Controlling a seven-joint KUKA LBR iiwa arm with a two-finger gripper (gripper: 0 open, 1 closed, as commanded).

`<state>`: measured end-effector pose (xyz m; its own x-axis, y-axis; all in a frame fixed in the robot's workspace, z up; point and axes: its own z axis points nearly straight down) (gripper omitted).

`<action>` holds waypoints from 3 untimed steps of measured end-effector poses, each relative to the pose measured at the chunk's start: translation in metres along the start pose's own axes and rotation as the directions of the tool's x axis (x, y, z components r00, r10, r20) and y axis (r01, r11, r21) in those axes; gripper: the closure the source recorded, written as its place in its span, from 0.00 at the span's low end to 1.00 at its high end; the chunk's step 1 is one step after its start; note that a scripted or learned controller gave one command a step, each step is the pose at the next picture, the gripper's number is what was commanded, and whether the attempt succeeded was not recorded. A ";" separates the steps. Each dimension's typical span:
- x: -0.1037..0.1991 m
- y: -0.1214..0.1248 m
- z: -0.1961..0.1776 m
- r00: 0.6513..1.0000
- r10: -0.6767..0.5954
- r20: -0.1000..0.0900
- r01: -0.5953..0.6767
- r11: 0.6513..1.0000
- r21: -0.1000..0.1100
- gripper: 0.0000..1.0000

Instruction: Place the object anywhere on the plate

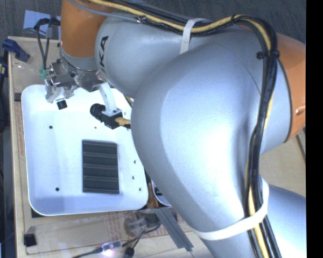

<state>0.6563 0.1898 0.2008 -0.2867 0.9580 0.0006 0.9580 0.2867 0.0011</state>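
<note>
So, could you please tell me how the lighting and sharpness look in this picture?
Camera view: the left white bin is overexposed, its upper floor glaring near pure white; the arm looms large and soft-focused, hiding the other bin; the dark ribbed rectangle stays fairly crisp.

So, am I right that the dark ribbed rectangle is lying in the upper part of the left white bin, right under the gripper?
Not quite. The camera view shows the dark ribbed rectangle in the lower middle of the left white bin, well apart from the gripper, which is over the bin's upper end.
</note>
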 end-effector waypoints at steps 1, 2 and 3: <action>-0.014 -0.005 0.040 0.922 -0.387 -0.002 0.387 0.922 0.005 1.00; -0.025 -0.075 0.070 0.794 -0.608 -0.003 0.608 0.794 0.006 1.00; 0.033 -0.064 0.101 0.961 -0.276 0.001 0.276 0.961 0.004 1.00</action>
<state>0.5861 0.2036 0.1001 -0.5398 0.8418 -0.0004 0.8418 0.5398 -0.0027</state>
